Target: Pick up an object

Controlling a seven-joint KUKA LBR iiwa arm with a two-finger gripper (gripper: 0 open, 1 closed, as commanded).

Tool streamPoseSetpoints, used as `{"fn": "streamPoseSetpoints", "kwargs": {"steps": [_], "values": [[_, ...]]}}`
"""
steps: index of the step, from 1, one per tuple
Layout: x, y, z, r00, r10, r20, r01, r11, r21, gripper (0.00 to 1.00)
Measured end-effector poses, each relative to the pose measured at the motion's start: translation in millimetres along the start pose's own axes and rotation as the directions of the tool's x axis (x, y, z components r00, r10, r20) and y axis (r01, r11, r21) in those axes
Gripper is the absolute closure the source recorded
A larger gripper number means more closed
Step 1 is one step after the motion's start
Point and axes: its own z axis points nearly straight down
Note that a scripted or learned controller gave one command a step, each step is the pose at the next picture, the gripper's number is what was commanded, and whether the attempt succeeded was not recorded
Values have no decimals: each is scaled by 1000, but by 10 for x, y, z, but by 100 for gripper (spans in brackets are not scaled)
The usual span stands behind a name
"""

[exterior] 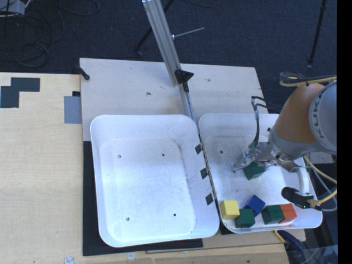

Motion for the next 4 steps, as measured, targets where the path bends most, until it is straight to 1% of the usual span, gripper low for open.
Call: {"fn": "streamPoseSetpoints", "kwargs": {"steps": [1,2,3,4], "values": [[-18,-2,-108,1000,8,-3,-8,1000,3,100],[569,679,-23,1000,-7,-1,7,1000,-5,100],[1220,701,-1050,1000,-6,-3,6,1000,-4,100],[1799,956,-1381,1000,-6,-4,6,1000,0,100]]}}
